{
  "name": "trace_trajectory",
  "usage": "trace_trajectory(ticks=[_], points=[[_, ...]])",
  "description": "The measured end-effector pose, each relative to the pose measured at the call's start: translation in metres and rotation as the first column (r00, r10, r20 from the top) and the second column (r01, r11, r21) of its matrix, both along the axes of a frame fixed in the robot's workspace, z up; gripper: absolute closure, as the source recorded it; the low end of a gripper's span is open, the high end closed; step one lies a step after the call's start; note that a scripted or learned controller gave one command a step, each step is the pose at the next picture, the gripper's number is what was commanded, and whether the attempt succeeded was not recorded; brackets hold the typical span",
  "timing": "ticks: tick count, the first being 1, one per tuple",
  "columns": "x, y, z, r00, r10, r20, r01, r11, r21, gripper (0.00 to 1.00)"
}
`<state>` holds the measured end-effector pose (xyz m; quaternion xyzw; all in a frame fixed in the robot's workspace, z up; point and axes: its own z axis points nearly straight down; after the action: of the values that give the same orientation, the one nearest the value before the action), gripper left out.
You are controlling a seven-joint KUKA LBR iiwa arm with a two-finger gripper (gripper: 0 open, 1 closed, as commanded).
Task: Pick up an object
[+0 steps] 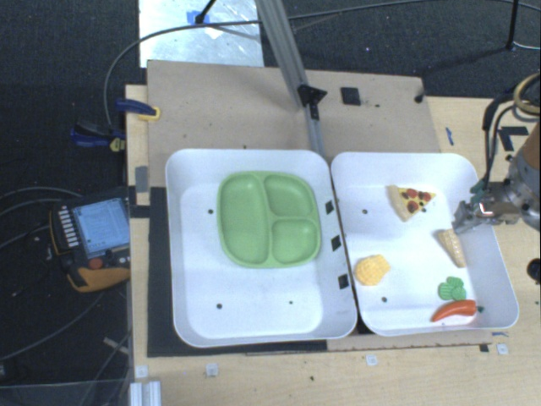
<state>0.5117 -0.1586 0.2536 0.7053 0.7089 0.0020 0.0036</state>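
The toy food lay in the right bin [423,163], nothing yet lifted. Largest first: the green divided plate [269,219] sat in the left bin [190,311]. Then a pizza slice [411,200], a yellow piece [372,270], a cone-shaped piece [452,247], a red sausage [454,311] and green broccoli [451,290]. The pincer [473,212] hovered at the right rim, just beside the cone; whether it was parted I couldn't tell.

Smooth, glossy white plastic bins [254,332], matt green plastic divided plate [269,219] within the left bin, dull brown cardboard sheet [228,108] beneath the bins, metallic gripper [473,214] at the right bin's edge.
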Motion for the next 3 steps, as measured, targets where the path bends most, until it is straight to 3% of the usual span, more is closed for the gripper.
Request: trace_trajectory(ticks=[1, 3], points=[[0.028, 0.053, 0.005, 1.0, 0.007, -0.003, -0.007, 1.0, 0.004, 1.0], [0.059, 0.152, 0.005, 1.0, 0.006, -0.004, -0.006, 1.0, 0.004, 1.0]])
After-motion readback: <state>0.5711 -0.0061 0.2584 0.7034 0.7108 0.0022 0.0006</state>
